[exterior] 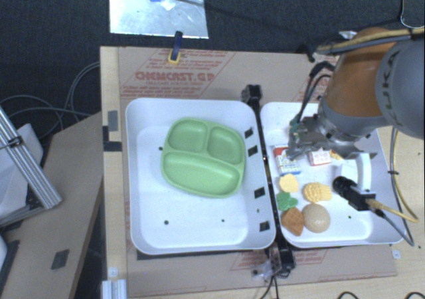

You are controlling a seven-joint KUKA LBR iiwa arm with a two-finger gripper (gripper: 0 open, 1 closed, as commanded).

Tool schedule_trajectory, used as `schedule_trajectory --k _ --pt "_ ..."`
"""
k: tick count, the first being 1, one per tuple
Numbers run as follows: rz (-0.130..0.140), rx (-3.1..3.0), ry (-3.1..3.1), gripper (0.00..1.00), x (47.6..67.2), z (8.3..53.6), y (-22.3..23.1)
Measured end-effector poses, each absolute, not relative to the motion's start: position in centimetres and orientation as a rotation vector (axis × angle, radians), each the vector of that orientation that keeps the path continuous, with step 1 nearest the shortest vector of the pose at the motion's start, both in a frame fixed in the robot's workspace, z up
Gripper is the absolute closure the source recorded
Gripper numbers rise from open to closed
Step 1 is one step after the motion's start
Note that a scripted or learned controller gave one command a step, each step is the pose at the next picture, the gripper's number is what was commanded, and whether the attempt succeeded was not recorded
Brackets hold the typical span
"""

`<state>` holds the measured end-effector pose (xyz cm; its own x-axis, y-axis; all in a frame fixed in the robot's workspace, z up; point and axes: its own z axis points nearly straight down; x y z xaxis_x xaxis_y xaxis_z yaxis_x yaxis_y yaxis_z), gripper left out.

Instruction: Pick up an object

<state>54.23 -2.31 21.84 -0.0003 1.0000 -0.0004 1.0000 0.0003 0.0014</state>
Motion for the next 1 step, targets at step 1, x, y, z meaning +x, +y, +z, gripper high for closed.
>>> schedule_trajectory --k 1 --pt "0.003 2.214 2.227 1.00 55.57 21.95 -1.19"
